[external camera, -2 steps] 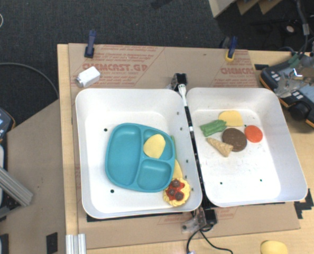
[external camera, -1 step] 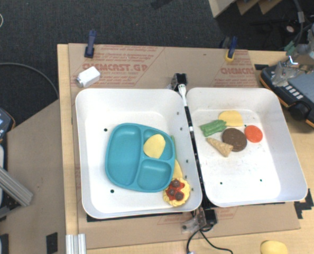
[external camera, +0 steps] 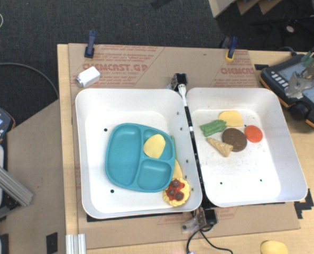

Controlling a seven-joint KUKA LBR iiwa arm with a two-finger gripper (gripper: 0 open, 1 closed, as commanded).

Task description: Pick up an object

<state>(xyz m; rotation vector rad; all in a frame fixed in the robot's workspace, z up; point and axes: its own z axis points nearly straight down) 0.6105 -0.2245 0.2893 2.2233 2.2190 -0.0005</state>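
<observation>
Two white bins are sitting side by side on the table (external camera: 146, 62), which is covered with brown cardboard. The left bin (external camera: 93, 115) is holding a blue tray (external camera: 126, 160) with three compartments. A pale yellow piece (external camera: 155, 145) is lying in the tray's upper right compartment. Just off the tray's lower right corner, a yellow slice (external camera: 177, 190) with red bits on it is resting against the bin's floor, touching the tray's edge.

The right bin (external camera: 268, 173) is holding a small cluster near its upper middle. A green piece (external camera: 213, 127) is lying at the cluster's left, a yellow round (external camera: 231, 117) is sitting above, and a brown disc (external camera: 234, 139) is lying in the middle, touching a tan cone (external camera: 220, 146) at its lower left. A red-orange disc (external camera: 254, 134) is sitting just beside the brown disc on its right.

A white block (external camera: 88, 76) is lying on the cardboard above the left bin, and two blue clamps (external camera: 90, 44) are gripping the table's far edge. The pincer's state cannot be told here.
</observation>
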